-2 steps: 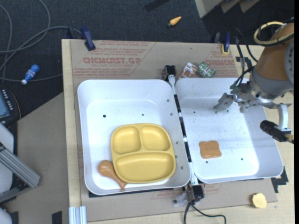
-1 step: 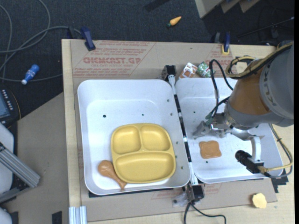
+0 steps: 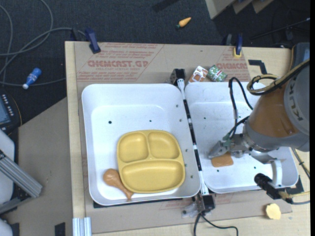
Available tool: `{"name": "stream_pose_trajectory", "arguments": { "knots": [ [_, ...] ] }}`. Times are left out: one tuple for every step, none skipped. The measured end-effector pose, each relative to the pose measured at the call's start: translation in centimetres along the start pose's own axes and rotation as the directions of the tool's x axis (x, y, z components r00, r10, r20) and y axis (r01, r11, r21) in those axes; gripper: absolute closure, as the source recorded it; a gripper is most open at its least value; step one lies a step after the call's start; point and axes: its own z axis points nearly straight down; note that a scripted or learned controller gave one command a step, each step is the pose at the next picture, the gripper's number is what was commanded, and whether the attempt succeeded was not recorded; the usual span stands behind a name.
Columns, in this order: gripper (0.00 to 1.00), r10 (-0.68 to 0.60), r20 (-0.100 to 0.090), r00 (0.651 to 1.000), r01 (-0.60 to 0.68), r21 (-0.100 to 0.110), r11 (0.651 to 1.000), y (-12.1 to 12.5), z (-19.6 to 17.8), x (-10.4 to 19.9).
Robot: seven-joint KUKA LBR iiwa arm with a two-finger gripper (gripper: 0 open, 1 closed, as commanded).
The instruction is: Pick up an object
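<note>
A flat orange-brown piece (image 3: 223, 162) lies on the floor of the right bin (image 3: 216, 102), near its left front. My gripper (image 3: 222, 150) hangs right over the piece's back edge, with the grey arm and its orange band (image 3: 269, 116) reaching in from the right. Whether it touches the piece, I cannot tell. In the left bin (image 3: 98, 107) a yellow divided plate (image 3: 150, 161) lies flat. A tan toy drumstick (image 3: 116, 180) rests against the plate's front left corner.
Two small packets (image 3: 207, 74) sit on the bench just behind the right bin. A yellow chunk (image 3: 272, 211) lies on the bench at the front right. Black cables (image 3: 236, 95) loop over the right bin. Blue clamps (image 3: 91, 39) hold the board's back edge.
</note>
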Motion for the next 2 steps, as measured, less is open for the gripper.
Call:
{"name": "stream_pose_trajectory", "arguments": {
  "knots": [
    [0.00, -0.002, 0.000, 1.000, 0.002, -0.003, 1.000, -1.2, 0.0, 0.8],
    [0.00, 0.002, 0.005, 1.000, -0.002, -0.007, 1.000, -1.1, -0.1, -5.7]
  ]
}}
